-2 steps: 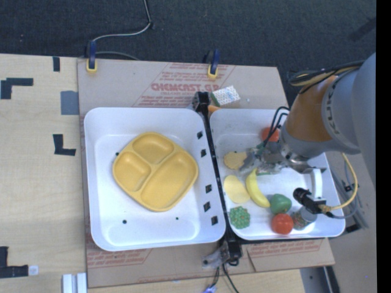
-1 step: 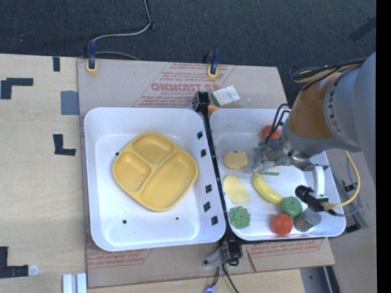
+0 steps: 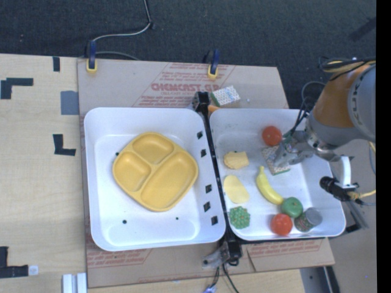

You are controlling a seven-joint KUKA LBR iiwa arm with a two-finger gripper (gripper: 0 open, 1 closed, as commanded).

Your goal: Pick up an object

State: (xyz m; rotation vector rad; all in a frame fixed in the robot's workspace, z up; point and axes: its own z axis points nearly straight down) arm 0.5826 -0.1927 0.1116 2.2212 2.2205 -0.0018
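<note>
On a cardboard-covered bench, the gripper hangs low in the right bin, finger spread untellable, beside the banana, which looks light, stiff, slick, best pinched across its middle.

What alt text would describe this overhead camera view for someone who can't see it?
A grey robot arm reaches into the right white bin of toy food, including a banana and tomato. The left bin holds a yellow divided plate.
</note>
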